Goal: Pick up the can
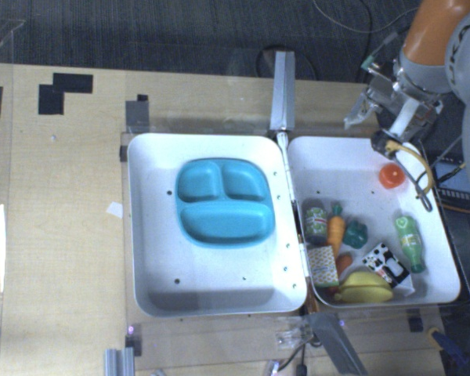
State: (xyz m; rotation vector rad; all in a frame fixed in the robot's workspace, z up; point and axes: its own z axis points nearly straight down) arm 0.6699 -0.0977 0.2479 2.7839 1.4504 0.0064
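Lying nearest the camera, a yellow banana [365, 287] is resting along the near wall of the right bin [450, 287], at about six o'clock within that bin. Just beside it, toward nine o'clock, a patterned packet [323, 265] is sitting, and toward three o'clock a black-and-white box [386, 262] is lying. The can [315, 218] is lying against the right bin's left wall, at about nine o'clock in the bin, dark with a greenish label. Its long axis is running roughly from twelve to six o'clock; which end is the top cannot be told. A carrot [336, 230] is lying just beside it, with a green toy [355, 233] next to that. A green bottle [409, 242] is lying near the right wall, and a small orange cup [391, 176] is sitting at about one o'clock. The left bin [141, 225] is holding a blue divided plate [225, 201]. The gripper [385, 121] is hovering above the right bin's far rim, well apart from the can, which lies toward its seven o'clock. Whether it is apart or together cannot be told.
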